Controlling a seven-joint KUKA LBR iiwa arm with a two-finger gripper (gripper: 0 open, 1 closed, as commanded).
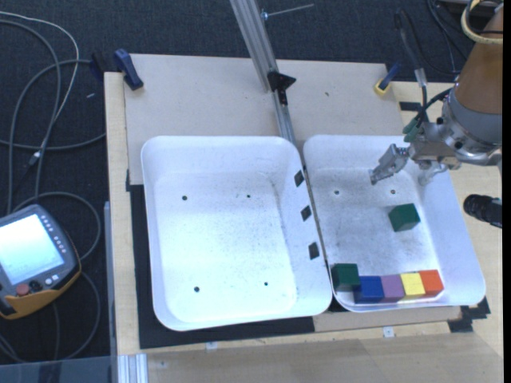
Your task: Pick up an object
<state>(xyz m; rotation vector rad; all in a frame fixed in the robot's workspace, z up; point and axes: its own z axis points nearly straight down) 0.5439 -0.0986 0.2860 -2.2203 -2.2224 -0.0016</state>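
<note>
The end effector (pixel 403 166) hangs over the far part of the right bin (pixel 455 238), at the end of the grey arm (pixel 479 94) that enters from the right side of the view. One finger (pixel 387 164) points to the left and another, shorter part (pixel 427 172) is seen to its right, so the fingers seem to stand apart with nothing between them, but the view is small and blurred here and I am not fully sure how wide the opening is. A dark green block (pixel 404 216) lies on the bin floor just below the end effector in the view, nearer to the camera and a little to its right, not touching it. Further toward the camera from the end effector, along the near wall of the same bin, a row of blocks stands side by side: another green block (pixel 346 275), then a blue block (pixel 370 288), a purple block (pixel 392 286), a yellow block (pixel 412 283) and an orange block (pixel 431 280). The left bin (pixel 160 166) is well apart from the end effector, on its left. Both bins rest on the counter (pixel 200 94). Far to the left of the end effector, off the counter, lies a handheld control pad (pixel 32 258) with a lit screen.
</note>
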